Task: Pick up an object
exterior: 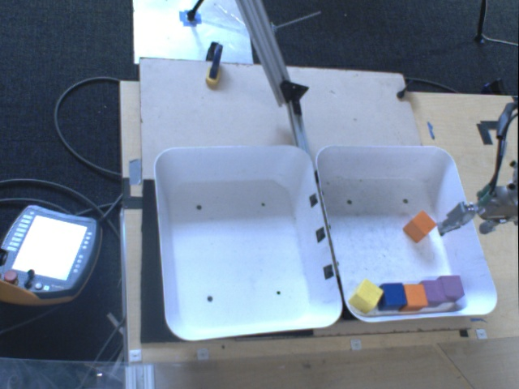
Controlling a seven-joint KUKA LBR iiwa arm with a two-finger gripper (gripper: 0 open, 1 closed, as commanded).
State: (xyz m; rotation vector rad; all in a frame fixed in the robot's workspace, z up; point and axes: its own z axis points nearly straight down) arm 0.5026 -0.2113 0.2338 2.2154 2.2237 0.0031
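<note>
- Gripper (451, 220) reaches in over right bin (381, 160) from its right rim; whether fingers are spread or closed, cannot tell.
- Orange cube (419, 227) lies on bin floor just beside gripper tip, apparently not lifted.
- Yellow (366, 296), blue (393, 296), orange (415, 296), purple (445, 289) cubes line near wall.
- Judgement: pick not yet done; grasp and lift remain.

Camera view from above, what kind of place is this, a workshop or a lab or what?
Most likely a robotics lab set up for pick-up trials. Two white bins sit side by side on a bench, coloured blocks lie in the right-hand bin, a robot's claw reaches in from the right, and a control pendant lies on the carpet.
</note>
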